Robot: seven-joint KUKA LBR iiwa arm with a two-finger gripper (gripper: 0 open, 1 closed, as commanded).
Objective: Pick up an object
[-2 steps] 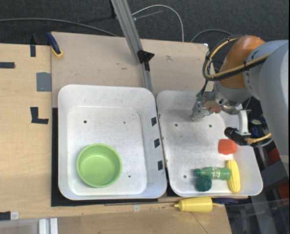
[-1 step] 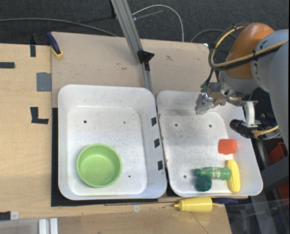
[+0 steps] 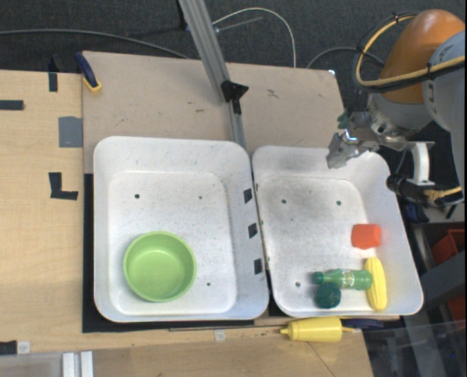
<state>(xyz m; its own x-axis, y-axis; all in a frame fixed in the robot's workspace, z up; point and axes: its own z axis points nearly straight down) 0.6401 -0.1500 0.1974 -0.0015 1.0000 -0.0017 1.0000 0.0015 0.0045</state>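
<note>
Gripper (image 3: 339, 154) sits over the right bin's (image 3: 296, 163) far rim, nothing between its fingers; can't tell their spacing. Orange block (image 3: 366, 236), green bottle (image 3: 341, 279) and banana (image 3: 376, 282) lie well below it, near the bin's front corner.

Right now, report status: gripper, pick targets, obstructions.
Gripper over right white bin's far rim, nothing held. Orange block, yellow banana-shaped toy, green plastic bottle near front right corner. No obstruction seen.
</note>
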